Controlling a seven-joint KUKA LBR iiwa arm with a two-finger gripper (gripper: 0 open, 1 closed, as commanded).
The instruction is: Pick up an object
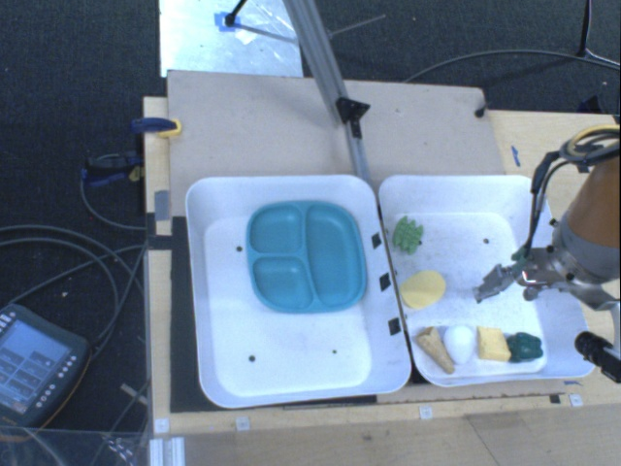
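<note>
Along the right bin's (pixel 466 194) near edge a cone (pixel 435 349), egg (pixel 459 343), yellow block (pixel 493 345) and green toy (pixel 525 347) are left ungrasped, while above them the claw (pixel 493 284) is seen parted, holding nothing.

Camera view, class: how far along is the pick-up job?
Done: the gripper is over the right bin. In hand: nothing visible. Left: grasping an item, such as the yellow disc, white egg, or green toy, all lying in the bin.
</note>
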